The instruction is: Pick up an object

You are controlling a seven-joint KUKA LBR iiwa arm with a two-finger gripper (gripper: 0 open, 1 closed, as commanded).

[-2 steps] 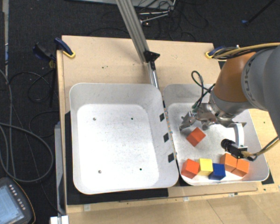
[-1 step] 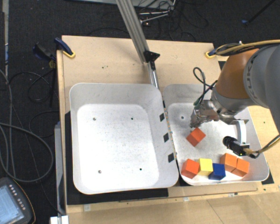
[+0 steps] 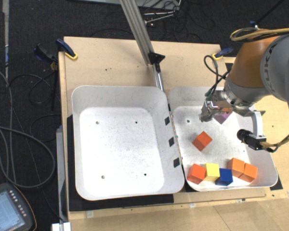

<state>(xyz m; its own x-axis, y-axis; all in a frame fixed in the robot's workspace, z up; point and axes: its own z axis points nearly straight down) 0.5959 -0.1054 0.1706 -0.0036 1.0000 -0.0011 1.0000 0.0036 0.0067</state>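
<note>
— Blocks sit in the right bin (image 3: 185, 124). Where?
— One orange block (image 3: 202, 141) is in the middle. At five o'clock sit more: orange, yellow block (image 3: 212, 170), blue block (image 3: 225, 176).
— And the claw (image 3: 213, 110)?
— Up at one o'clock, with a purple block (image 3: 224, 115) tucked by it. If it grips, I cannot tell.
</note>
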